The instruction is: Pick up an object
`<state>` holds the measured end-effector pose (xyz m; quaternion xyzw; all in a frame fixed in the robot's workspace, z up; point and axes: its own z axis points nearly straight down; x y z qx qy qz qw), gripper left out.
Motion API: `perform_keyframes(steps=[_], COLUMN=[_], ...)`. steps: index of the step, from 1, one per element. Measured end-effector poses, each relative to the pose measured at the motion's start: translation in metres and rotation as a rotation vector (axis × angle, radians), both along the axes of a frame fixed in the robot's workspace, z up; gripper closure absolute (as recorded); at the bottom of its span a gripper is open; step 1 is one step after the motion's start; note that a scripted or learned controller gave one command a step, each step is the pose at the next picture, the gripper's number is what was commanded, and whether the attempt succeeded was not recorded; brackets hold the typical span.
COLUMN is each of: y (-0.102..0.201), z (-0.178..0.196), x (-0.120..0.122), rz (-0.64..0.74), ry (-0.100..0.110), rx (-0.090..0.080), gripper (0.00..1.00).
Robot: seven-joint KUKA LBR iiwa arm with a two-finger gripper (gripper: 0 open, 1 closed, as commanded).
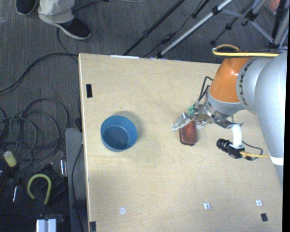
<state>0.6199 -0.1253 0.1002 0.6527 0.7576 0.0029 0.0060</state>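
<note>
Plainly: gripper low over a brown object on the bench

The grey arm [260,88], with its orange band, reaches in from the right edge of the tan bench top [147,194]. Its gripper [188,120] sits low near the middle of the right half, just above a small reddish-brown object [188,134] lying on the surface. Whether the fingers are spread or closed, or touch that object, cannot be told. A round blue bowl [119,132] stands well apart, toward the left edge. A small black cylinder [228,147] hangs by the wrist. No legible writing or labels appear anywhere.
</note>
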Motion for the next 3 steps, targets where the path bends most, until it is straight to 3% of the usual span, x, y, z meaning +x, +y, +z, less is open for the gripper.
perform_keyframes(steps=[1,2,3], y=[0.001,0.001,-0.004], z=[0.008,0.008,-0.017], x=[0.000,0.000,-0.016], rz=[0.000,0.000,0.014], ry=[0.001,0.001,0.016], rx=[0.002,0.002,0.001], gripper=[1.00,0.00,0.00])
